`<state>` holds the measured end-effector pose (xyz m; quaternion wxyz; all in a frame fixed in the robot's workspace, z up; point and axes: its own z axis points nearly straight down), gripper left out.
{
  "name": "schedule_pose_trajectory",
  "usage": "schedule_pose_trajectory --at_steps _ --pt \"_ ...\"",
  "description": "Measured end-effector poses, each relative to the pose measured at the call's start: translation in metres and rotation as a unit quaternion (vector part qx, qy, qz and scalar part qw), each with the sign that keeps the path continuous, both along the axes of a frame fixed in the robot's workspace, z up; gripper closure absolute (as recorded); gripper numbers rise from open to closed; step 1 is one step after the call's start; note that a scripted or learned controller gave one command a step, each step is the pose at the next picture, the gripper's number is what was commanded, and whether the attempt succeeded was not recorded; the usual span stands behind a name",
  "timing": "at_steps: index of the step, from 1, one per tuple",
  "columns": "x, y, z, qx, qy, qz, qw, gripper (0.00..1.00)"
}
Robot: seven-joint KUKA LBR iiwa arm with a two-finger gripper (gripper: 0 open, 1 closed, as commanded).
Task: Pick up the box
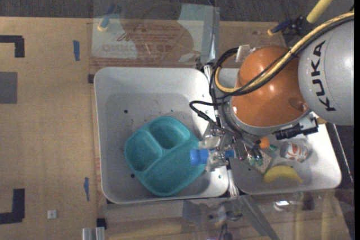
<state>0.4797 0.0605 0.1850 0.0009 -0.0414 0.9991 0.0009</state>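
Near side, right bin (pixel 333 176): banana (pixel 281 175), can (pixel 294 150)
Between bins: gripper (pixel 218 155) low by the dividing wall; grip state I cannot tell
Left bin (pixel 112 93): small blue box (pixel 198 155) just beside gripper, at teal tray (pixel 160 157) edge

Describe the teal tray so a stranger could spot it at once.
Find the left white bin. In its lower half lies the teal divided tray, tilted, with several compartments. It is by far the biggest thing in that bin, much larger than the small blue object at its right edge.
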Motion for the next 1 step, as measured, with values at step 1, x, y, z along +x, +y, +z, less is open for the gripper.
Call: schedule_pose_trajectory --at_steps 1 --pt "0.0071 0.0387 -0.0676 0.0001 0.000 -0.047 0.9989 1.00"
